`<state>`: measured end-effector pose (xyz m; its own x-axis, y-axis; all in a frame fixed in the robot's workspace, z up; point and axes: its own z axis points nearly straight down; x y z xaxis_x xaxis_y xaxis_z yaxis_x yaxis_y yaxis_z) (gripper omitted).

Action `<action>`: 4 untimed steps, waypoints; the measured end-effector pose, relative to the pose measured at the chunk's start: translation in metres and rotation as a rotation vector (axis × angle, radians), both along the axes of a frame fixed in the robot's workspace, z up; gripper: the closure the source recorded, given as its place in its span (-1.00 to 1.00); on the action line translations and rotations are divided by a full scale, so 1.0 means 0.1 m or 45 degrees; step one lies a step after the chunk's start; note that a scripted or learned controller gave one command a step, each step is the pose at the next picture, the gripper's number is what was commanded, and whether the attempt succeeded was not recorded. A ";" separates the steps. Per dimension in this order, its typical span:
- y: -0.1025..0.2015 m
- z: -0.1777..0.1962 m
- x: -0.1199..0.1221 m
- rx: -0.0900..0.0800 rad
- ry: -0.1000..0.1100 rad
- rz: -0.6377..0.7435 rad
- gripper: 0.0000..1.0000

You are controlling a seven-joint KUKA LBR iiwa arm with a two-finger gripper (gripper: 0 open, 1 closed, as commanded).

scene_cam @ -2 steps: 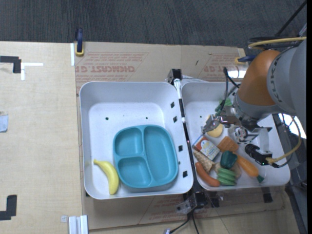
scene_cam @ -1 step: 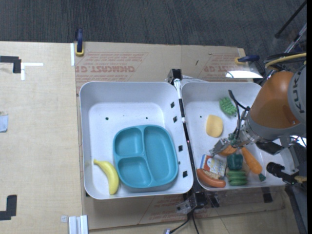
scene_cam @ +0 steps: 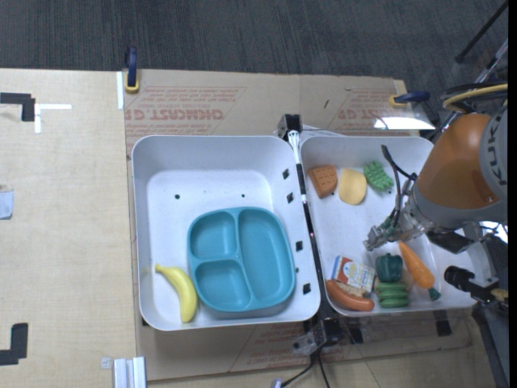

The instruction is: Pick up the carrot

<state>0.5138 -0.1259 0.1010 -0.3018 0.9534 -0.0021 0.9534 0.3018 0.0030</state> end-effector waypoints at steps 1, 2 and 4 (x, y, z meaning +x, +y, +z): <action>-0.72 -0.08 -0.18 -0.004 -0.001 0.472 1.00; -0.72 0.01 -0.15 -0.007 -0.008 0.466 1.00; -0.03 1.15 -0.02 -0.004 -0.001 0.190 1.00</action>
